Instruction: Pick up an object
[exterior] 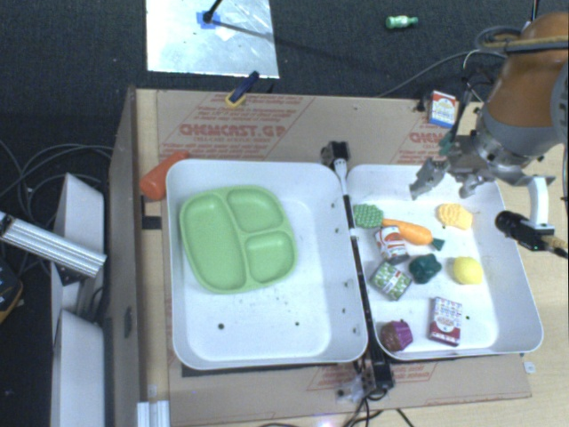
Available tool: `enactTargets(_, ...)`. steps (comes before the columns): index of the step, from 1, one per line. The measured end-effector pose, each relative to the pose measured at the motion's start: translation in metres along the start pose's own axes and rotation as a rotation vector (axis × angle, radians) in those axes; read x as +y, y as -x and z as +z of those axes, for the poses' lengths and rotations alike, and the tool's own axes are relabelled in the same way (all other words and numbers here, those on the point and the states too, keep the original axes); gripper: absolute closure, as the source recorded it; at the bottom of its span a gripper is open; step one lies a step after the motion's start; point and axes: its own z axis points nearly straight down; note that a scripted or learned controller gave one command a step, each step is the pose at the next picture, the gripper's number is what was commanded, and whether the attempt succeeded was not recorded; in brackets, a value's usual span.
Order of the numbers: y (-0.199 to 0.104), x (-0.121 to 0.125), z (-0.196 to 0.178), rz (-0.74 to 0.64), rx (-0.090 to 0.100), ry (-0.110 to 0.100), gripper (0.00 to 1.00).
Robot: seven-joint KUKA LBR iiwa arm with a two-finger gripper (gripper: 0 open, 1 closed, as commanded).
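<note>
gripper open, holding nothing, poised above the right bin just beyond the orange carrot; likely staged to descend.

A: Light? Bright, even, from overhead; both white bins near blown out, faint soft shadows under the green tray.
B: Glare on foil sheet at top. Overall soft, low-res, noisy; dark floor w/o detail.
</note>
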Motion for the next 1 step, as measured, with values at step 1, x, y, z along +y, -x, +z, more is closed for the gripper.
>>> enactTargets(1, 0.018, 0.0009, 0.1522, 0.002, 0.0, 0.001, 0.0)
